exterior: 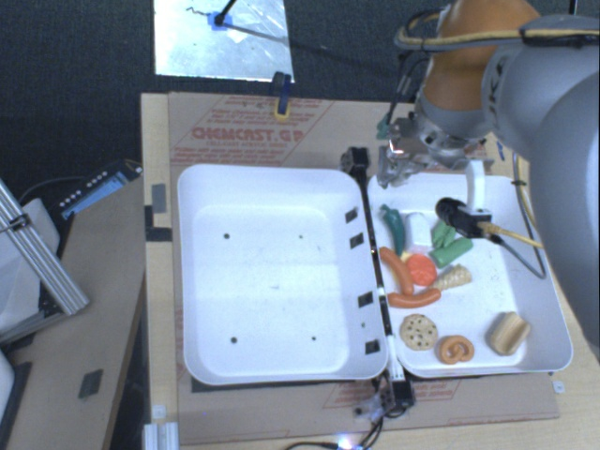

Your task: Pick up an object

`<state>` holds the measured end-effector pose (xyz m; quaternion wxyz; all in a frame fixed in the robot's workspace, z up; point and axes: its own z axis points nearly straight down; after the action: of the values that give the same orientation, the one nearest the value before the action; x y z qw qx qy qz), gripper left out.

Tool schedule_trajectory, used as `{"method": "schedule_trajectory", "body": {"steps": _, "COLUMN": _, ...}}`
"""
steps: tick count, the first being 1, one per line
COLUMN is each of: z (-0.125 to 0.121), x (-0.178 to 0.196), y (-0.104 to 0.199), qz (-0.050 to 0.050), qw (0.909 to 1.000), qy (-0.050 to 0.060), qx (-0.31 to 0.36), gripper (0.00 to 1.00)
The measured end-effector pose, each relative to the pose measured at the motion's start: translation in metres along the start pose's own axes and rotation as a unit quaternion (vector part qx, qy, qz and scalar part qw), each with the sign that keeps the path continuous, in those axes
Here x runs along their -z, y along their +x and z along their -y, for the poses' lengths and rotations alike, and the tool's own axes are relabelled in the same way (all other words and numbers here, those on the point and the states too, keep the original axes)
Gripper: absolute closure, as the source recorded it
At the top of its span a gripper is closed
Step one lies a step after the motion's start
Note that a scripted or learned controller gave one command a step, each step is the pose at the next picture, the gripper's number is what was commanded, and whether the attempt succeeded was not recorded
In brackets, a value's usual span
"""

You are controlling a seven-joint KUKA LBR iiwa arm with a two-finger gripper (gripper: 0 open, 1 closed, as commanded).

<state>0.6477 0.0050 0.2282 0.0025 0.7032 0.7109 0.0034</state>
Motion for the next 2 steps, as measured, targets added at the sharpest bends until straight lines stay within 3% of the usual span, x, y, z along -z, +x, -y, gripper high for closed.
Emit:
{"method": "schedule_trajectory", "body": {"steps": 1, "z": -0.021, "x": 0.016, "y": 0.043, "qz": -0.001, "qw": 1.0, "qy": 0.001, "qx": -0.001, "gripper": 1.0}}
{"method": "schedule_trajectory", "body": {"steps": 2, "z": -0.005, "x": 0.19, "y": 0.081, "qz": -0.002, "qw": 1.0, "qy": -0.007, "qx": -0.001, "gripper": 1.0}}
